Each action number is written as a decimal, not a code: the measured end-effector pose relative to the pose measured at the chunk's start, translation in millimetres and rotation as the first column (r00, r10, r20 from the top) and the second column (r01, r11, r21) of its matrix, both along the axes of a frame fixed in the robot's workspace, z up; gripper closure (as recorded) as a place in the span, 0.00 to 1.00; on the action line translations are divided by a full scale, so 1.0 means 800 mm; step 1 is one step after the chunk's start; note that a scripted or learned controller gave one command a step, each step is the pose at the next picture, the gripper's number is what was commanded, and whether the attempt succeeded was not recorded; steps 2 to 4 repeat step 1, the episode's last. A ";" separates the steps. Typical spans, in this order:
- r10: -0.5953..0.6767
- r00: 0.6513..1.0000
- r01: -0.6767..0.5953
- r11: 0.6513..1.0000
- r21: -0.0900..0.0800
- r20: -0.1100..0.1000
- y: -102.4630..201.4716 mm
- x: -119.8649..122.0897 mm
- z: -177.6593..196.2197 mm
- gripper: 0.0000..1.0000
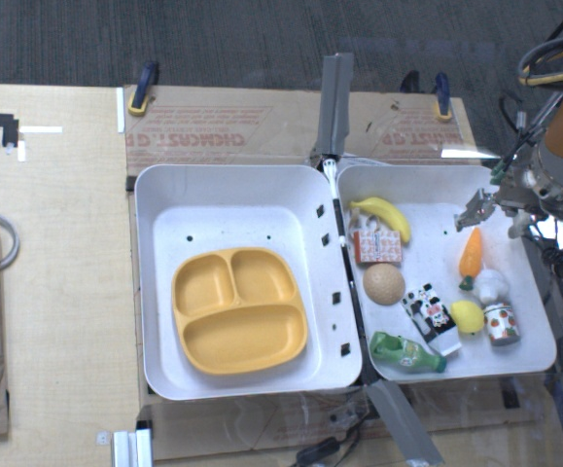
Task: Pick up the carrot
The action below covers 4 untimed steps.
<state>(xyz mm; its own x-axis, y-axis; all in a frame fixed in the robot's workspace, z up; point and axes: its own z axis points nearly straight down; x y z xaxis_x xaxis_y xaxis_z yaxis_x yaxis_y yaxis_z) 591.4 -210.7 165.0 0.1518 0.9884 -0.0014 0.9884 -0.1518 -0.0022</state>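
The orange carrot lies in the right bin near its right wall, green stub pointing toward the front. My gripper hangs just behind and slightly right of the carrot, over the bin's back right part. Its two fingers stand apart, with nothing between them. The left fingertip sits just behind the carrot's orange tip; I cannot tell whether they touch.
Around the carrot lie a white lump, a lemon, a small can, a cow-patterned box, a brown ball, a red box, a banana and a green packet. A yellow divided plate sits in the left bin.
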 end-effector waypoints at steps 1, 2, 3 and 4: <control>-0.052 0.999 0.052 0.999 0.012 0.000 0.006 0.001 -0.093 0.00; -0.052 0.999 0.052 0.999 0.012 0.000 0.006 0.001 -0.093 0.00; -0.052 0.999 0.052 0.999 0.012 0.000 0.006 0.001 -0.093 0.00; -0.052 0.999 0.052 0.999 0.012 0.000 0.006 0.001 -0.093 0.00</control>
